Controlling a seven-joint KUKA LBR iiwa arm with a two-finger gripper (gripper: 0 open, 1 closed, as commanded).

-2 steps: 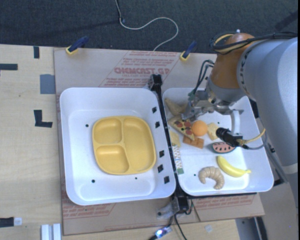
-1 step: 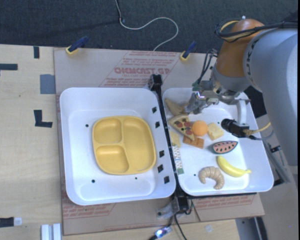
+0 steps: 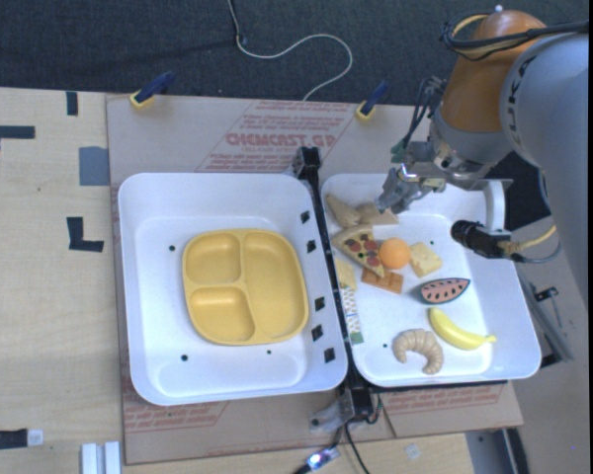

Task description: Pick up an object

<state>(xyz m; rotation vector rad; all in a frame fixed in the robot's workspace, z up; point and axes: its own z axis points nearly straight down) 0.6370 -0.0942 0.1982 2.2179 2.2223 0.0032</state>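
I hover my fingers (image 3: 393,197) near the far edge of the right bin (image 3: 504,358), whether they gape or hold anything I cannot tell. I judge this the approach; next I must descend onto the tan wedge (image 3: 348,212) just beside them.

My bench (image 3: 40,294) has a pale wood-coloured top carrying black tape marks along its left side. A flat brown cardboard sheet (image 3: 267,141) with red printing lies on it, held at its far edge by two blue-and-yellow clamps, one at the left corner (image 3: 151,89) and one further right (image 3: 371,98). On the cardboard sit two shallow white bins, touching along a black central seam: the left bin (image 3: 148,294) and the right bin (image 3: 504,334). A thin white cable (image 3: 296,47) loops over the dark surface beyond the bench.
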